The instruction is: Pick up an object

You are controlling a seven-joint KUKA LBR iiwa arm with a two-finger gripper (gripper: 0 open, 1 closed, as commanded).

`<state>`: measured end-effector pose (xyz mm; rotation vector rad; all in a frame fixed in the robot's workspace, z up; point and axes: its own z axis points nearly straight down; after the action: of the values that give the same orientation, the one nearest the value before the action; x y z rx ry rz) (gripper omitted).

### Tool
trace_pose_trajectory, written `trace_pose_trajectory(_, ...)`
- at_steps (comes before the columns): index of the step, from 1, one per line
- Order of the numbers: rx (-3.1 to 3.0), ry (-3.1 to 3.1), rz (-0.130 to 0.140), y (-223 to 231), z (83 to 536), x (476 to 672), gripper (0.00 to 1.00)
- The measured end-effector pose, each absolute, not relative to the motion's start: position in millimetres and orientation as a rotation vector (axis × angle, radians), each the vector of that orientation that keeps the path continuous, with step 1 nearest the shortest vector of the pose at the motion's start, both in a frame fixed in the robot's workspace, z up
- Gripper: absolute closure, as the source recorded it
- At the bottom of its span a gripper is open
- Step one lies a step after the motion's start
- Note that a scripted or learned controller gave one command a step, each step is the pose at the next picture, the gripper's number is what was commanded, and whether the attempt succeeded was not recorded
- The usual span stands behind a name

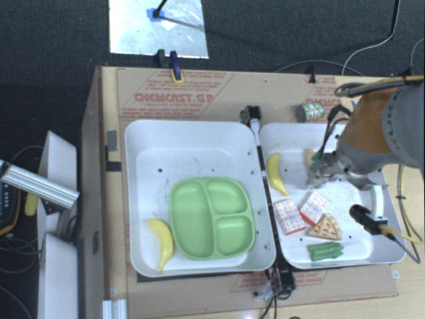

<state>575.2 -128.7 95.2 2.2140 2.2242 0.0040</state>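
In the right bin [292, 135], a yellow banana [275, 173] lies along the left wall. Two red-and-white packets [289, 215] [315, 207] sit near the middle, a pizza-slice toy [325, 228] is just right of them, and a green piece [325, 250] lies by the front wall. My gripper [321, 172] reaches down into the back half of this bin, right of the banana and above the packets. A small tan thing [309, 156] shows just behind it. Nothing is seen held.
The left bin [146, 145] holds a green divided plate [211, 216] and a second yellow banana [161, 242] at its front left. A small can [311, 110] lies on the bench behind the right bin. The arm covers the right bin's back right.
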Motion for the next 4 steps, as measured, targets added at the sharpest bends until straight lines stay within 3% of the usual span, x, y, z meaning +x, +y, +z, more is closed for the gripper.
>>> trace_pose_trajectory(1, 2.217, 2.220, 0.002, -190, 184, 556.3, 1.00)
trace_pose_trajectory(2, 2.217, 2.221, 0.001, -190, 184, 556.1, 0.00)
trace_pose_trajectory(3, 2.218, 2.227, 0.001, -128, 102, 613.6, 0.00)
trace_pose_trajectory(4, 2.215, 2.224, 0.001, -160, 85, 667.3, 0.00)
